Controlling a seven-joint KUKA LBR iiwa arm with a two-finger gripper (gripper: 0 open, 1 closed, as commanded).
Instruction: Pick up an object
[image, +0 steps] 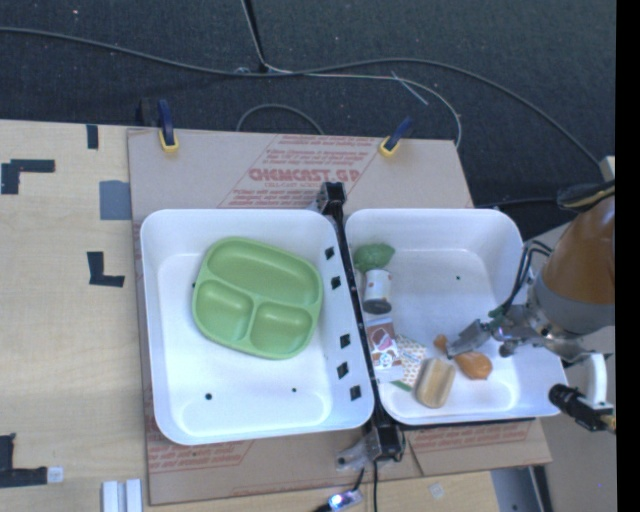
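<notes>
Your gripper (462, 343) sits low in the right bin (440, 222), at about four o'clock from that bin's centre; you can't tell how its jaws stand. Just beside it at five o'clock lies an orange piece (475, 366), with a tan bread-like roll (434, 382) at seven o'clock. Over in the left bin (160, 300), a green divided plate (257, 297) rests flat.
</notes>
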